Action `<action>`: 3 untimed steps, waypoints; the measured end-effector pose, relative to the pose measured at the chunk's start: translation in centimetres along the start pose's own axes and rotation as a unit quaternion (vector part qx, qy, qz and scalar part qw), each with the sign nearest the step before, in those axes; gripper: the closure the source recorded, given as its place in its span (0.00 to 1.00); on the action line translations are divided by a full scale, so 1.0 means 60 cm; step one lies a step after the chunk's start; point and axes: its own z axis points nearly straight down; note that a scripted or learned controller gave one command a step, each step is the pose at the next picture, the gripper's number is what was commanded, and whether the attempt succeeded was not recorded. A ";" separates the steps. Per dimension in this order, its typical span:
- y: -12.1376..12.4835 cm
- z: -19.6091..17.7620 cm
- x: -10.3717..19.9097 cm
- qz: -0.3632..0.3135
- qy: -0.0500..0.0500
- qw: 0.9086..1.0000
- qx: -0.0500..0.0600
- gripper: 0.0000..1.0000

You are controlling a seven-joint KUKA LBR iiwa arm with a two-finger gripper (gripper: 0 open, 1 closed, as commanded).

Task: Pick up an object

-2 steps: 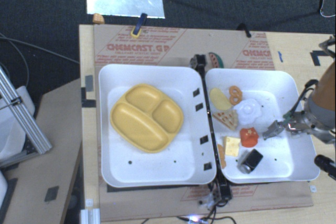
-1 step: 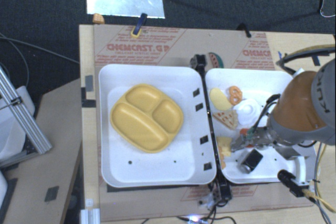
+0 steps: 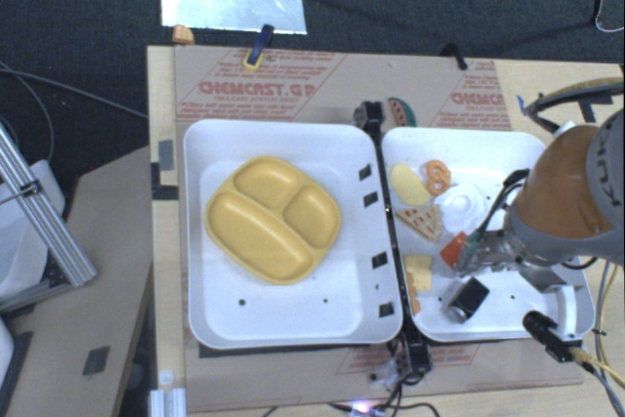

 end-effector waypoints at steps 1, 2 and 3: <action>0.033 -0.158 0.117 -0.005 0.001 1.000 -0.004 1.00; 0.028 -0.149 0.108 0.000 0.000 1.000 0.001 0.00; -0.006 -0.008 0.032 0.003 0.000 1.000 0.004 0.00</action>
